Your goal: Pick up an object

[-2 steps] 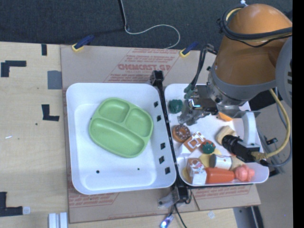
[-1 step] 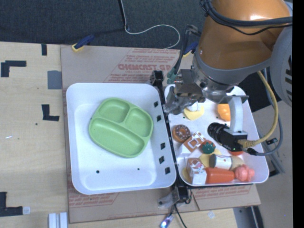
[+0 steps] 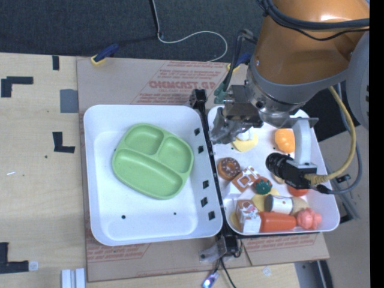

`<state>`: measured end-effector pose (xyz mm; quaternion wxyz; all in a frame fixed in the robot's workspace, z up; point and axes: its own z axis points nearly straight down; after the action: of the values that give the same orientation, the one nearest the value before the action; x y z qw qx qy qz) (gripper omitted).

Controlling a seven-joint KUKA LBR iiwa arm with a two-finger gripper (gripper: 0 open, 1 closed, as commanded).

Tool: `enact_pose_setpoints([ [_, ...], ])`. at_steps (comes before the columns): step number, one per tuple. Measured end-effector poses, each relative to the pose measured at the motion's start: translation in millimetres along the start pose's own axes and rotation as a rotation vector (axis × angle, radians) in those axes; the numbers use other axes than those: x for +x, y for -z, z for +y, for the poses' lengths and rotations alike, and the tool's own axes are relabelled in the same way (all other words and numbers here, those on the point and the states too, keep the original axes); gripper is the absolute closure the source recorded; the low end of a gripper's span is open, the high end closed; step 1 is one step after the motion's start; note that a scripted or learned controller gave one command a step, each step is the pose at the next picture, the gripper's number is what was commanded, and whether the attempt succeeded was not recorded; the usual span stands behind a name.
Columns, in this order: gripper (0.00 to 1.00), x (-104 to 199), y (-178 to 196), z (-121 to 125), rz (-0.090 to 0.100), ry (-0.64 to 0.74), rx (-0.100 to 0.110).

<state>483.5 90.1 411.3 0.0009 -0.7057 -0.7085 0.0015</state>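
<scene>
Hand [image 3: 231, 128] low over right bin [image 3: 324, 167], finger state untellable; approach step; next: descend on yellow toy [image 3: 245, 141].

You see two shallow white bins of smooth plastic, the left bin [image 3: 96, 161] with a soft sheen on its walls. In it lies a pale green divided plate [image 3: 153, 159], matt plastic by the look of it. The arm's broad orange band [image 3: 312, 23] is glossy and throws back bright highlights; the grey ring beneath it looks like dull metal. Under the bins you have a flat brown cardboard sheet [image 3: 150, 83], rough and matt, printed in red. The bench top [image 3: 36, 179] looks like pale, smooth wood.
</scene>
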Motion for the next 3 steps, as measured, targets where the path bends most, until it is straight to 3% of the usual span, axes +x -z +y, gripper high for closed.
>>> enact_pose_setpoints([
  [1, 1.00, -166.7, -232.2, 9.5, 0.001, -0.009, 0.001],
  [3, 1.00, -69.1, -7.5, 0.9, 0.003, 0.005, -0.016],
])
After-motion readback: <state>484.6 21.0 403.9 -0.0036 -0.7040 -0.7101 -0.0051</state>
